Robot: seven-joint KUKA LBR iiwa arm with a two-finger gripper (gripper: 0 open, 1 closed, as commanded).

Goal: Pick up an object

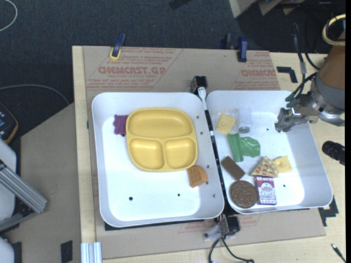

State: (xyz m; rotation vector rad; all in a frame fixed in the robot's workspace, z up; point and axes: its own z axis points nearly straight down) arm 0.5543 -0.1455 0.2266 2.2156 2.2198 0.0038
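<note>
The pincer (283, 122) is hovering low over the right bin (307, 147), finger state indeterminate, while candidate objects are lying apart to its left and lower left, namely cheese wedge (225, 123), green toy (243, 147) and pizza slice (265, 168), allowing single-item selection.

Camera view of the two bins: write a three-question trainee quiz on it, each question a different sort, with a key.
1. True or false: the yellow divided plate lies in the right bin.
2. Multiple choice: what touches the plate's left edge? A) the purple piece B) the green piece C) the brown round patty
3. Fill in: the gripper hangs over the ____ bin, near its far right part.

Key
1. False; it lies in the left bin.
2. A; the purple piece sticks out from beside the plate's left edge.
3. Right; it hangs apart from the food pieces there.
</note>
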